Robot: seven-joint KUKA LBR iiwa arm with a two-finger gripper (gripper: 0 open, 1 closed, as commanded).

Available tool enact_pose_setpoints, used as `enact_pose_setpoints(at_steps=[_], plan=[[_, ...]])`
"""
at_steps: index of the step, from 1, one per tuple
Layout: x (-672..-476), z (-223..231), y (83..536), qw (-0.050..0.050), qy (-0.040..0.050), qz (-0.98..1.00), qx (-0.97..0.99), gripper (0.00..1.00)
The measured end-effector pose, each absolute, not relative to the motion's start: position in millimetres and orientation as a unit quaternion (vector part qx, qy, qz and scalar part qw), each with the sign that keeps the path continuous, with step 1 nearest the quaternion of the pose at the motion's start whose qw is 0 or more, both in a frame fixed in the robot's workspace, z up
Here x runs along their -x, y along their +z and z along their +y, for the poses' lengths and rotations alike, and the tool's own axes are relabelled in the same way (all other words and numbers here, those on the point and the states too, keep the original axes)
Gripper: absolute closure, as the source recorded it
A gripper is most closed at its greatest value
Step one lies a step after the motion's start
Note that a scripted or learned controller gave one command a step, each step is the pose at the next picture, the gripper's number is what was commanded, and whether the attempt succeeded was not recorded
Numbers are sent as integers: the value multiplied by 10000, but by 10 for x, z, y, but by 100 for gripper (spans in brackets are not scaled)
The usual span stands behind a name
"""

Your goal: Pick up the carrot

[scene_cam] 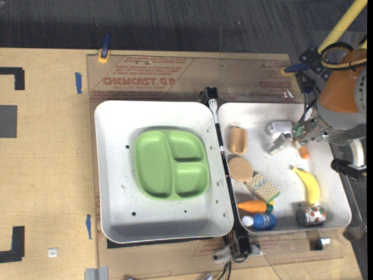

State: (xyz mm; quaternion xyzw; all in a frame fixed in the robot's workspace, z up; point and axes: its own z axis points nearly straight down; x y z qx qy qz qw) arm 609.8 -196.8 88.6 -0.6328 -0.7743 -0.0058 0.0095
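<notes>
The carrot (252, 206) is orange with a green top and lies near the front left of the right bin (256, 116), just above a blue bottle (260, 221). My gripper (278, 136) hovers over the back of that bin, well behind and to the right of the carrot. Its two silver fingers (280, 126) stand open with nothing between them. The grey arm with its orange band (338, 98) reaches in from the right.
The right bin also holds a tan cylinder (237, 139), a round biscuit (240, 168), a patterned wedge (261, 186), a banana (309, 184), a can (310, 215) and a small orange piece (303, 153). The left bin (111, 174) holds a green divided plate (171, 163).
</notes>
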Motion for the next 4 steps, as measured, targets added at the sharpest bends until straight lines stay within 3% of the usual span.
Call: enact_pose_setpoints(at_steps=[1, 2, 3, 4], plan=[[-6259, -2048, 893, 306, -55, -7781, 6274, 0], [-6333, -2061, 891, 352, -20, -7949, 6058, 0], [-6343, -2033, 890, 324, -59, -7626, 6460, 0], [-6497, -2051, 888, 532, 54, -7535, 6552, 0]])
